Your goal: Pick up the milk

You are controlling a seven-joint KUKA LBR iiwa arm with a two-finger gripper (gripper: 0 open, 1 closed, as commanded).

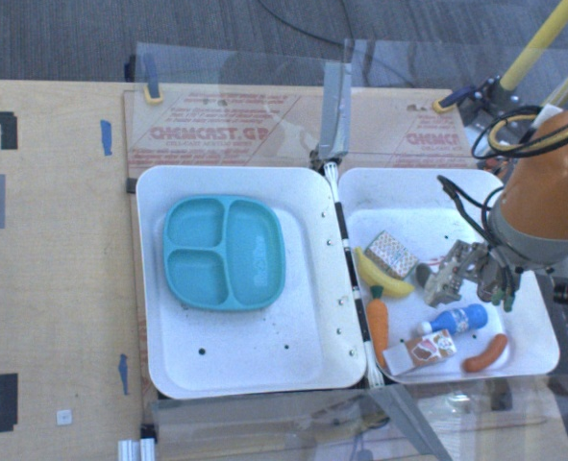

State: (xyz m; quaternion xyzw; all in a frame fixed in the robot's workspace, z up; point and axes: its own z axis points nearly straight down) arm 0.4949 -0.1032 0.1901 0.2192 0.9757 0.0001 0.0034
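milk: small carton with a red and white label (430,348), lying on its side near the front edge of the right white bin (399,192), toward the front-left part of it
touching the milk?: a blue and white plastic bottle (459,319) lies just behind it, tilted, looks like it's touching or nearly so
left of it: an orange toy carrot (379,323) with a green top, running front to back along the bin's left wall
right of it: a reddish-orange toy sausage (485,352), close to the front right corner
further back: a yellow toy banana (381,273) and a small speckled white box (392,254) sitting just beside each other, the box a bit behind the banana
claw: the metal two-finger gripper (449,275) hangs over the middle of the right bin, behind the bottle and right of the banana. honestly cannot tell if it's wide or narrow, and nothing is visibly held in it
arm: grey with the orange band (548,185), coming in from the right, black cables looped around it
left white bin (168,353): holds a teal plastic plate with three compartments (224,253), sitting toward the back-left
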